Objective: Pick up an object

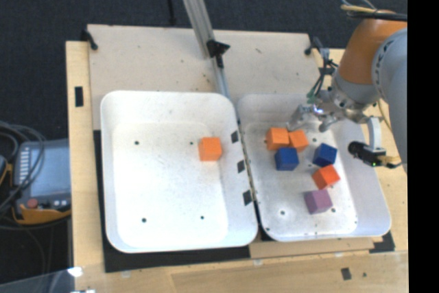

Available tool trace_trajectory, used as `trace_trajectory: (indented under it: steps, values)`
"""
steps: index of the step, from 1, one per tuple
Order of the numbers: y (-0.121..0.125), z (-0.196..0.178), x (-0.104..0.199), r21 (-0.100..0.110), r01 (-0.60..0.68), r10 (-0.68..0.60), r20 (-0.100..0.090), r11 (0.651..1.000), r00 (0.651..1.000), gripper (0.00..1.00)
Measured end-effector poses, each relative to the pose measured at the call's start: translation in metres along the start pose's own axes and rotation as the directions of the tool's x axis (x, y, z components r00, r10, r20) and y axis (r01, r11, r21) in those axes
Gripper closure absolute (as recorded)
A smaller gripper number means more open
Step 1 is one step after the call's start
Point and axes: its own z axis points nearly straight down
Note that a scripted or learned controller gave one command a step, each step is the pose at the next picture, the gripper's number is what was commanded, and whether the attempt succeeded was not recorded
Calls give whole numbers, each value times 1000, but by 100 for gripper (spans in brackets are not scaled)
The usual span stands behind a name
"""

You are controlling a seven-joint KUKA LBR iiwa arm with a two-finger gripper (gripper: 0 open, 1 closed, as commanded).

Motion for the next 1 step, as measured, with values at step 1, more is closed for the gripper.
trace_trajectory:
  steps: [1]
  values:
    - [1, 20, -1, -6, 1, -1, 2, 1000, 1000, 0]
